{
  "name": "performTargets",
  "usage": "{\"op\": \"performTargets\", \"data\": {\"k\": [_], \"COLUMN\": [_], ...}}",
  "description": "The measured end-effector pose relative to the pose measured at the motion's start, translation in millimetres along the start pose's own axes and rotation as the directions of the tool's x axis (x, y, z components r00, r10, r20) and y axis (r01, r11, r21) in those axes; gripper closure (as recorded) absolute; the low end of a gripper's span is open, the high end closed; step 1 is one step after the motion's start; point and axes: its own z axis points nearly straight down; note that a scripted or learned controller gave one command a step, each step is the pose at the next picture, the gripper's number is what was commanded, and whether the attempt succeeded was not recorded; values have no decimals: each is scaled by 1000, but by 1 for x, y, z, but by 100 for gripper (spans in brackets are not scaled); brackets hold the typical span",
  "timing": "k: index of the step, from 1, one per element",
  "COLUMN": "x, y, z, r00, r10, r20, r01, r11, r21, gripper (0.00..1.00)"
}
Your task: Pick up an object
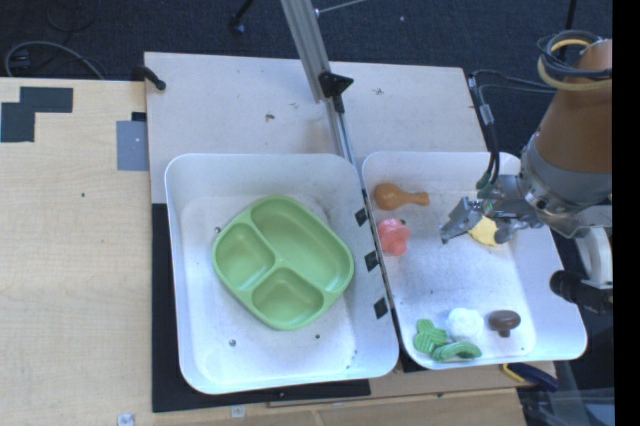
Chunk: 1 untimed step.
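Note:
The right bin [540,269] holds several small objects. An orange-brown club-shaped piece [400,198] lies at its far left, with a pink-red lump [393,236] just below it. Near the front edge are a white ball [464,321], a green crinkled piece [440,342] and a brown mushroom-like piece [504,321]. My gripper [463,219] hangs low over the bin's middle, reaching in from the right. A yellow object [487,232] lies right beside it, partly hidden under the wrist. I see nothing held.
The left bin [190,214] contains a green divided plate [282,261]. A metal rail [305,24] slants down from the back to the divider between the bins. The arm's orange band [578,119] looms at the right edge.

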Motion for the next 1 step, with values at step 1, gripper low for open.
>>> {"op": "performTargets", "data": {"k": [1], "x": [-1], "y": [0], "z": [0], "r00": [1000], "r10": [2], "r20": [0], "r01": [-2], "r11": [1000], "r21": [-1], "gripper": [0]}}
